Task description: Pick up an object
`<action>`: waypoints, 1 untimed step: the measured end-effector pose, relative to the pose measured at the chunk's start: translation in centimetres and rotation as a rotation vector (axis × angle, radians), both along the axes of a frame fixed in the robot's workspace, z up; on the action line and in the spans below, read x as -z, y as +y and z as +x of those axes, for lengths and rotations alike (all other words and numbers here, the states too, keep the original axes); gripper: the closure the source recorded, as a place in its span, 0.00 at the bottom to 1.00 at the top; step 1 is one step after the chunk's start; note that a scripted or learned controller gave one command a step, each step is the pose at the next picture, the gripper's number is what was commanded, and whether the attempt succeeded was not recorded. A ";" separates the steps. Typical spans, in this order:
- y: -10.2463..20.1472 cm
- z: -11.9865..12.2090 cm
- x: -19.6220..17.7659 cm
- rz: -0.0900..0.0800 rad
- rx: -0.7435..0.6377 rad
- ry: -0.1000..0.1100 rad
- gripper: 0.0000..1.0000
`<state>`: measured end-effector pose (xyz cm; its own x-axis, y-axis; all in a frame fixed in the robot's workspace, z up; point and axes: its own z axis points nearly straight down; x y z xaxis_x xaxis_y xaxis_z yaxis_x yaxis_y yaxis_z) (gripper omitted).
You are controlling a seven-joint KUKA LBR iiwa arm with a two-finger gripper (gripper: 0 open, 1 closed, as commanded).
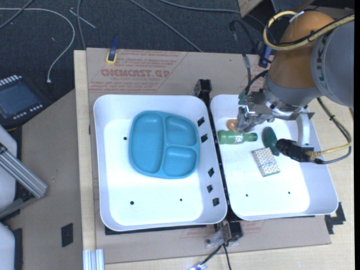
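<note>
Grey and metallic, the gripper (pixel 246 125) hung low over the upper left part of the right bin (pixel 281 198), right of the frame's middle. Whether it was wide or narrow could not be told from this slanted view, and nothing was seen held in it.

Just below its tip lay a pale green bottle (pixel 233 137), on its side, with its long axis running left to right. The bottle and the tip seemed to touch or nearly touch; which one could not be decided. A small orange piece (pixel 231 124) sat just left of the gripper, close above the bottle. A dark green object (pixel 269 137) lay to the right of the bottle, near it but apart. A small patterned block (pixel 265 162) rested lower and further right, tilted, well inside the bin's floor.

Above the gripper, the arm (pixel 298 49) rose to the upper right of the frame, with its orange band and a yellow cable looped around it.

The left bin (pixel 157 198) stood just beside the right one, their rims meeting at the frame's middle. In it lay a blue divided tray (pixel 163 144), flat, in the upper half of the bin.

Both bins rested on a brown cardboard sheet (pixel 140 69) with red print along its top. Thin pale cables (pixel 56 16) ran over the dark floor in the upper left of the frame.
</note>
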<state>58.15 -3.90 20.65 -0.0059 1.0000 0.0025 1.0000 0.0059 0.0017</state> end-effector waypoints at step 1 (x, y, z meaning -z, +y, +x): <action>4.6 0.9 -0.3 -0.001 0.001 0.000 1.00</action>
<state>59.05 0.70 20.95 -0.0052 1.0000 0.0017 1.0000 0.0052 0.0015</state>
